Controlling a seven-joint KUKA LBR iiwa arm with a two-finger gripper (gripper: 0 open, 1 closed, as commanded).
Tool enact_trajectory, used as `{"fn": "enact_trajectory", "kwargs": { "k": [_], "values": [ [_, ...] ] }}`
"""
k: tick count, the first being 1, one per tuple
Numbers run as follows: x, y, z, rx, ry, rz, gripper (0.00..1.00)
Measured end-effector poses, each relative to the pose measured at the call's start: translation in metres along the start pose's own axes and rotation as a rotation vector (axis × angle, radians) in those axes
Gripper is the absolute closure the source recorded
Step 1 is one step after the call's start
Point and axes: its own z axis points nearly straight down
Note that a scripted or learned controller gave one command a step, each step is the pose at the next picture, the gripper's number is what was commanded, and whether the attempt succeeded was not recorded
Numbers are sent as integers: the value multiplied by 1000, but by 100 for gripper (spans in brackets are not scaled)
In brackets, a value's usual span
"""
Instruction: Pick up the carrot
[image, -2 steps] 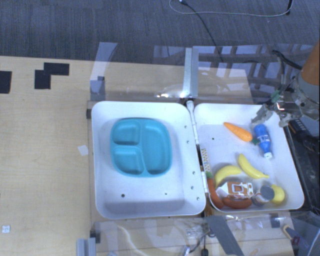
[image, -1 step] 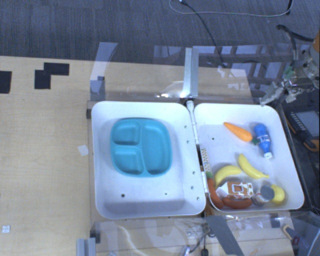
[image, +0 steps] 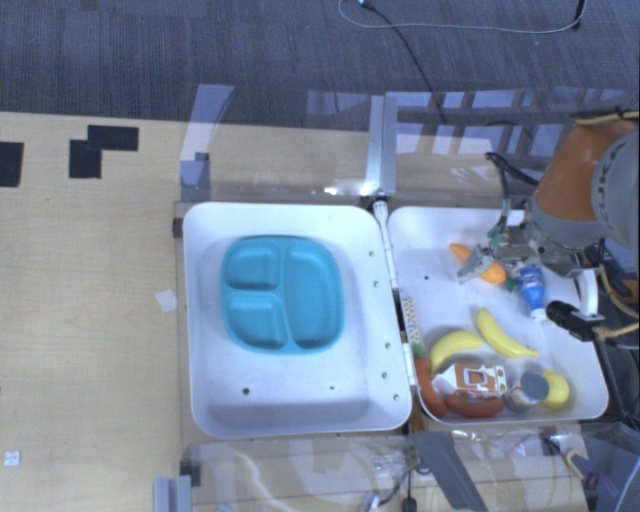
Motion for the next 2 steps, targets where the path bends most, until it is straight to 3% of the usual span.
{"fn": "enact_trajectory", "kwargs": {
  "k": [1, 2],
  "values": [
    [-1, 1, -12, -4, -5, -2, 100],
    [44, 46, -111, 11, -7, 346, 100]
  ]
}}
